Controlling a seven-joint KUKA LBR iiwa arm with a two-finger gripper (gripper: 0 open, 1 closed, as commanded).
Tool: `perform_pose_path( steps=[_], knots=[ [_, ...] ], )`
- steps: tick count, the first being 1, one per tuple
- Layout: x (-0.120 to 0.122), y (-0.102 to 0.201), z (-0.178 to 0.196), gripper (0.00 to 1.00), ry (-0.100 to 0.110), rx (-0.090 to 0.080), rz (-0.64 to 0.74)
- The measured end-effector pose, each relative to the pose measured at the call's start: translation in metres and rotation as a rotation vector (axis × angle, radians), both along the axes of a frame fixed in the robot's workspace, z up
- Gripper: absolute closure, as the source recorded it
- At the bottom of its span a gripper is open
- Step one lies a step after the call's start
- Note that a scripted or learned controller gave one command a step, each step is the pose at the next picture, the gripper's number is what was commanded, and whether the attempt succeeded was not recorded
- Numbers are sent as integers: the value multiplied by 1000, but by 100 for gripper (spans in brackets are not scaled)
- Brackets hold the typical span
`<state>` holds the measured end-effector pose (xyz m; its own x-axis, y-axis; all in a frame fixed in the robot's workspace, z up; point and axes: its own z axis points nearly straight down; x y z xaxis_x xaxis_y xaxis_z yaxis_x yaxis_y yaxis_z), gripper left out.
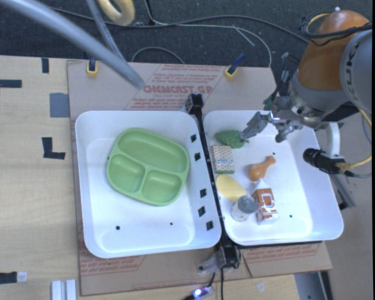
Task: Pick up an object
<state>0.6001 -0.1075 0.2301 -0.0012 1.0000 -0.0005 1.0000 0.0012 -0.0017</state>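
Observation:
My gripper [265, 127] hangs over the back of the right bin [312, 186], its two fingers spread apart with nothing between them. One finger [251, 127] reaches toward a green leafy toy [230, 139] near the bin's back left. Below it lie a small patterned box [223, 158], a yellow piece [229, 185], an orange drumstick-shaped toy [262, 167], a clear cup [242, 207] and a red and white carton [265, 205].
The left bin [100, 230] holds a green divided plate [149, 166]. A black divider [203, 167] runs between the bins. Cables and a grey pole [62, 24] cross the back. A black fitting [322, 160] juts at the right bin's edge.

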Motion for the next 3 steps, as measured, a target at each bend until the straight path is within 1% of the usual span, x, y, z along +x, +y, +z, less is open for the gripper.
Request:
perform_pose_path(
  steps=[1,2,3],
  knots=[
    [1,8,-47,0,4,0,0],
    [1,-1,-103,0,5,0,-1],
    [3,-1,-144,0,-3,1,-1]
  ],
)
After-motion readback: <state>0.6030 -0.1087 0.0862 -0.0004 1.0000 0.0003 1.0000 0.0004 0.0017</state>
